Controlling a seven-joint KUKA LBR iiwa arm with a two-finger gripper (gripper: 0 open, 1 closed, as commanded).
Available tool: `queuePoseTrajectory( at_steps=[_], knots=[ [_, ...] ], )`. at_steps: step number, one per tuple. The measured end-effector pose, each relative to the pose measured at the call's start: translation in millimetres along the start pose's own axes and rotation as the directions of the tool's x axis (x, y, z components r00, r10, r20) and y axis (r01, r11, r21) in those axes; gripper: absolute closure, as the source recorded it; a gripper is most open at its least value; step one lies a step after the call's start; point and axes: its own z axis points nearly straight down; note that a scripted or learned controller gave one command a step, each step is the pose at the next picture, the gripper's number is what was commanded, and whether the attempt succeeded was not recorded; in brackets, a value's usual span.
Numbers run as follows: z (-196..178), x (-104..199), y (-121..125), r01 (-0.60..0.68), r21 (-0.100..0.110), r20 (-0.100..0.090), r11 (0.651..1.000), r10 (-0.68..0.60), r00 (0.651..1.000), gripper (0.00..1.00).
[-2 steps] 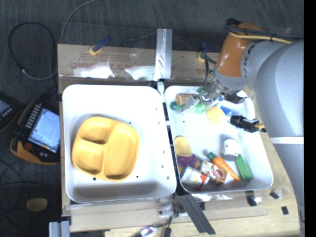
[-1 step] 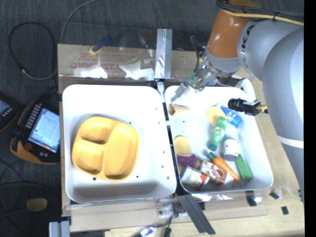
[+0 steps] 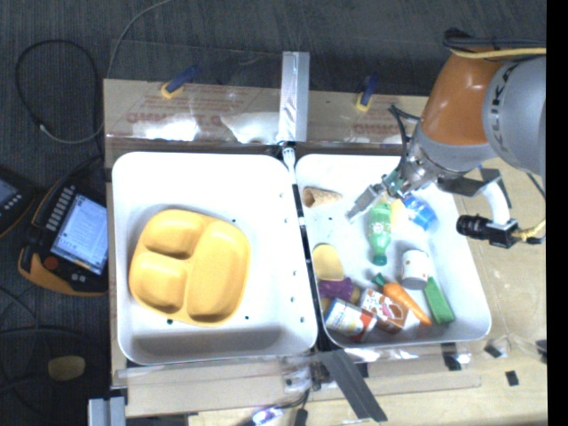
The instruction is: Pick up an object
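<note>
Camera view: claw [image 3: 383, 189] low in right bin [image 3: 461, 264], beside green bottle [image 3: 380, 229]; finger state unclear, cannot tell. Nothing lifted yet; the pick itself remains.

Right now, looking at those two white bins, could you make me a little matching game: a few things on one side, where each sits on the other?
Things:
1. yellow tray
2. green bottle
3. carrot
4. claw

Places:
A. right bin, near its front edge
B. left bin
C. above the right bin, just over the green bottle's top
D. middle of the right bin

Pairs: 1-B, 2-D, 3-A, 4-C
</note>
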Motion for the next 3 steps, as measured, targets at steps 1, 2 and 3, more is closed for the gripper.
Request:
queuePoseTrajectory(
  at_steps=[1,2,3],
  knots=[
    [89.5,-49.4,-43.5,-0.009,-0.011,0.006,1.0,0.009,1.0,0.0],
    [79.4,-48.1,-41.3,-0.009,-0.015,0.004,1.0,0.009,1.0,1.0],
    [6.4,-26.4,13.6,-0.134,-0.001,-0.001,0.991,0.134,0.991,1.0]
  ],
)
